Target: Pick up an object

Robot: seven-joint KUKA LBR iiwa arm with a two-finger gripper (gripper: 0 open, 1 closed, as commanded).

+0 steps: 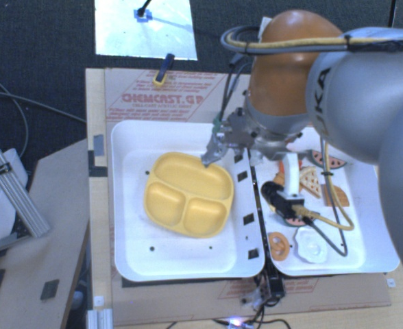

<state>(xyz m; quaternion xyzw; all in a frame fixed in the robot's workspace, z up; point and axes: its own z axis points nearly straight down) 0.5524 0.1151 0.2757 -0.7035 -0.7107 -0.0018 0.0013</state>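
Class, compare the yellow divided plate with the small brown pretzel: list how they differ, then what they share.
The yellow plate is far larger than the pretzel. The plate is yellow with three compartments; the pretzel is orange-brown with holes. The plate lies in the left bin, the pretzel in the right bin. Both rest in white bins.

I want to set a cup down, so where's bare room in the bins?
Left bin: bare floor along the near wall below the plate, and a strip to its left. The gripper sits at the plate's far right rim. Right bin is crowded.
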